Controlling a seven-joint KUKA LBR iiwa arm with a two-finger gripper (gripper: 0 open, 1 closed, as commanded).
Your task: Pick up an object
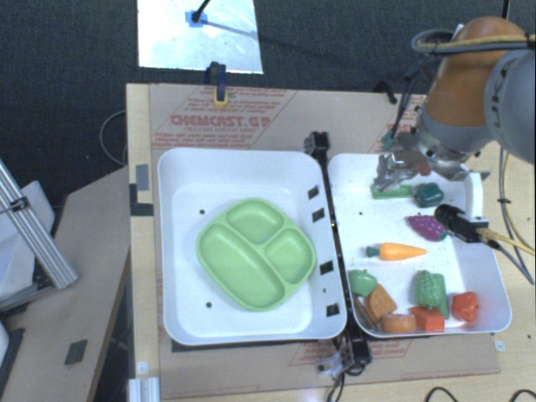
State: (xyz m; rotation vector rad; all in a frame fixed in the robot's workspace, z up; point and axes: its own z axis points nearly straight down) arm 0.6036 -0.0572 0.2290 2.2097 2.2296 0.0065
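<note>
Camera view: hand point(392, 174) low at the right bin's point(494, 301) 12 o'clock end, over a flat green piece point(394, 192); grip unreadable, cannot tell how open. Toy carrot point(396, 250) mid-bin, grapes point(426, 226) at its 2 o'clock. Toy foods cluster at 6 o'clock. Left bin point(176, 224) holds a green divided plate point(255, 254), likely the drop spot.

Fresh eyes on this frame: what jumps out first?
The green divided plate lying alone in the left bin stands out most. Next is the grey and orange arm at upper right, its gripper low over the far end of the right bin at a flat green piece. The toy food is crowded toward that bin's near end, with the orange carrot lying apart mid-bin.
</note>
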